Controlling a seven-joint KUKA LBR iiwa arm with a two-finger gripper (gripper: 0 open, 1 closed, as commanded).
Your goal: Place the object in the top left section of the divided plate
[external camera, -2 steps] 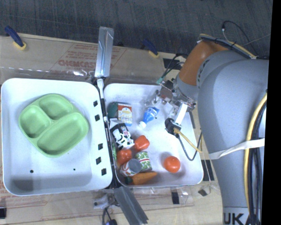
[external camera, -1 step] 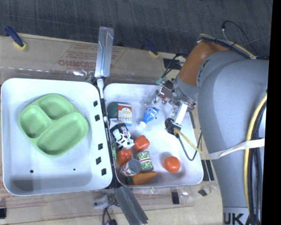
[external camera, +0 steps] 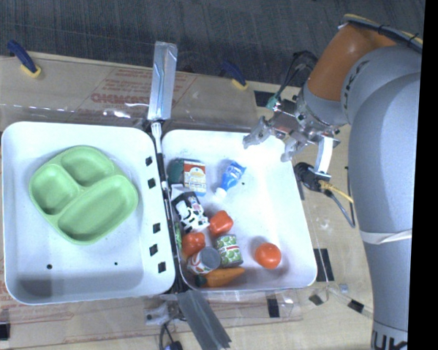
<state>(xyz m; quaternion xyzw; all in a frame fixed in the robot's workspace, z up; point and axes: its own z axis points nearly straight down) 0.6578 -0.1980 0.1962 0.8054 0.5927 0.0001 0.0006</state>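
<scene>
The grey arm with the orange band reaches in from the right, and its two-finger gripper (external camera: 272,142) hangs above the far right corner of the right white bin (external camera: 287,211). The two fingers stand wide apart, with nothing between them.

The light green divided plastic plate (external camera: 84,193) lies in the left white bin (external camera: 23,270), a little toward the far side. It has two small sections at the top and one large section below.

All the small objects lie in the right bin, mostly near its left wall. Closest to the gripper is a small blue and white bottle (external camera: 231,176), lying tilted. Just beside it, to the left, is a small carton with a red and white label (external camera: 194,177). Below these is a black and white cow figure (external camera: 192,214), next to a red pepper-like toy (external camera: 220,223). An orange-red round toy tomato (external camera: 268,255) lies apart, toward the near right side. An orange toy carrot (external camera: 223,277) lies along the near wall.
</scene>
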